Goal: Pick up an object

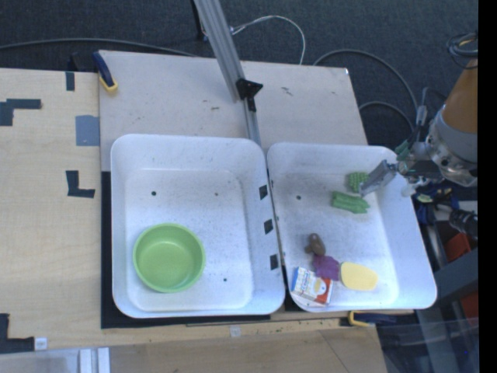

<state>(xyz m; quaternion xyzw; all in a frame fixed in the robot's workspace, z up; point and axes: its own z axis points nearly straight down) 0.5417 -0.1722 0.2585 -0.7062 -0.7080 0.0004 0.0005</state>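
Front of right bin: small carton [311, 285], purple piece [327, 267], yellow piece [359, 276] and brown lump [315, 244] grouped near the front wall.
Right bin [404, 239]: white, shallow, touching the left bin.
Green toy [350, 201]: lies toward the back of the right bin, a knobbly green bit [356, 181] just behind it.
Gripper [378, 179]: reaches in from the right, tip beside the knobbly green bit; how wide the fingers stand, and any grasp, I cannot tell.
Left bin [186, 158]: holds a green bowl [168, 257] at its front left.
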